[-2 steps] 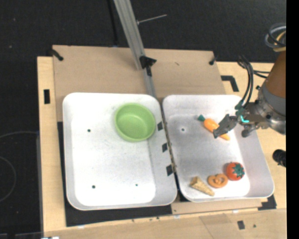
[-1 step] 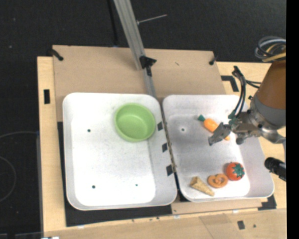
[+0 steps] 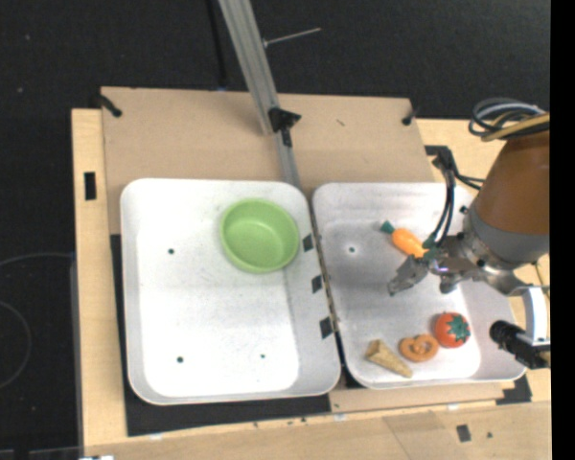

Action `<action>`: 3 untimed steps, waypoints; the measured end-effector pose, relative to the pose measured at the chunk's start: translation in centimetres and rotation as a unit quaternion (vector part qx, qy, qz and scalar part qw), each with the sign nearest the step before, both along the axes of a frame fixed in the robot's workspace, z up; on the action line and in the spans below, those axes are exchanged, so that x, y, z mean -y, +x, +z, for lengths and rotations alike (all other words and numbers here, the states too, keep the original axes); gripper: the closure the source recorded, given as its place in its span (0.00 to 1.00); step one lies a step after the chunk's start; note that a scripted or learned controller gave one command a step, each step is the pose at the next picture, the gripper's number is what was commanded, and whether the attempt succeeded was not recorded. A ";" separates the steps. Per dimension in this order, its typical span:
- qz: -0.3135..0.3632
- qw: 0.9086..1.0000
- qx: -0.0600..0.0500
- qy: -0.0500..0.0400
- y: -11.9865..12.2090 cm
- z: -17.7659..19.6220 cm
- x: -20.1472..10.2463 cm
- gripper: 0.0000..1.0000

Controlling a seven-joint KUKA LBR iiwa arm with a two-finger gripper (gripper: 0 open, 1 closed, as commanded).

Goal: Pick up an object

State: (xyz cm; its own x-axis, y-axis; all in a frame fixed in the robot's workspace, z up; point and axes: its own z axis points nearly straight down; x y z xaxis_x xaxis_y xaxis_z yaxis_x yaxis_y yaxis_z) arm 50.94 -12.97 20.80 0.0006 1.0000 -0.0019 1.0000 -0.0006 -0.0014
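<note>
The gripper point(image 3: 414, 274), fingers apart and holding nothing, hangs at five o'clock of the carrot point(image 3: 405, 241), so closing here could miss it.

Two bins side by side, my arm reaching in from the right.

I see the bowl point(image 3: 260, 237) in the left bin point(image 3: 172, 353), toward its far right corner. In the right bin point(image 3: 364, 209), the carrot point(image 3: 403, 240) lies mid-bin, my gripper point(image 3: 417, 274) just in front of it; along the near edge sit the wedge point(image 3: 387, 357), pretzel point(image 3: 419, 347) and tomato point(image 3: 451, 330), left to right.
</note>
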 end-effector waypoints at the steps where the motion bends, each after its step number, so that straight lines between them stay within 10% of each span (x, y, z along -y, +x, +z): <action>1: 0.000 1.000 -0.001 0.000 -1.0 -5.1 0.5 0.00; 2: -0.001 1.000 0.004 0.001 -0.6 -3.7 0.5 1.00; 3: 0.002 1.000 0.004 0.000 -0.2 0.7 0.9 1.00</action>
State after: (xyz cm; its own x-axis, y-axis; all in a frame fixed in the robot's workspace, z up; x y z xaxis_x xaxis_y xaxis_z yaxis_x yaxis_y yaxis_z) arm 50.72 -13.82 21.48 -0.0033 1.0000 -0.0016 1.0000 0.0033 0.0074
